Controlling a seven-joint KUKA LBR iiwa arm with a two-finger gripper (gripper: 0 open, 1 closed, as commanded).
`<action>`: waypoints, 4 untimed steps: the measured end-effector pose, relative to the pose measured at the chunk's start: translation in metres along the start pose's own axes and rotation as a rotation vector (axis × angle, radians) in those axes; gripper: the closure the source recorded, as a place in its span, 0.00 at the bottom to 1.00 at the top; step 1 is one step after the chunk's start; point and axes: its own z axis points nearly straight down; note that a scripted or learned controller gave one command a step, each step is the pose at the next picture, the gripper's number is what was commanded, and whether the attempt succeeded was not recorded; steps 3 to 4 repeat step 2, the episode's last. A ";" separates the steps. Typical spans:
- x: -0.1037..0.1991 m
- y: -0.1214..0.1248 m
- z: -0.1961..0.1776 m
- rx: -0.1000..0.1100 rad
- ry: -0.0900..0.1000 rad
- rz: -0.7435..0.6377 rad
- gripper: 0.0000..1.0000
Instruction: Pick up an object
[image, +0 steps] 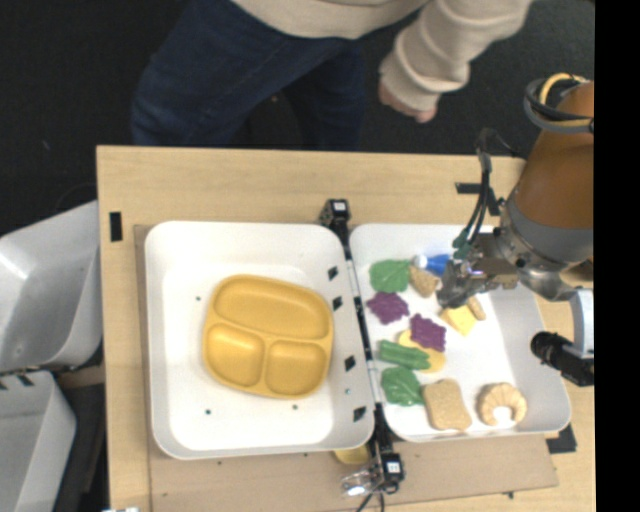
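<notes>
The right bin (520, 330) holds several toy foods: a green leaf (390, 275), two purple grape bunches (387, 306) (428, 332), a yellow wedge (460, 319), a tan piece (424, 282), a blue item (436, 262), a green bean pod (403, 353), a green leafy piece (402, 386), a cracker (446, 404) and a croissant (502, 403). My gripper (458, 291) hangs low over the bin's upper middle, right above the yellow wedge and beside the tan piece. Its tips are dark and blurred against the items.
The left bin (180, 400) carries a yellow divided tray (267, 334). A person in a cream sleeve (440, 50) stands behind the bench. Black clips (336, 212) sit along the seam between the bins. The arm's orange band (560, 180) fills the right side.
</notes>
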 end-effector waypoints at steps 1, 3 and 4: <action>0.060 -0.018 0.043 0.012 0.004 -0.009 1.00; 0.090 -0.014 -0.116 -0.010 0.004 -0.010 1.00; 0.090 -0.014 -0.116 -0.010 0.004 -0.010 1.00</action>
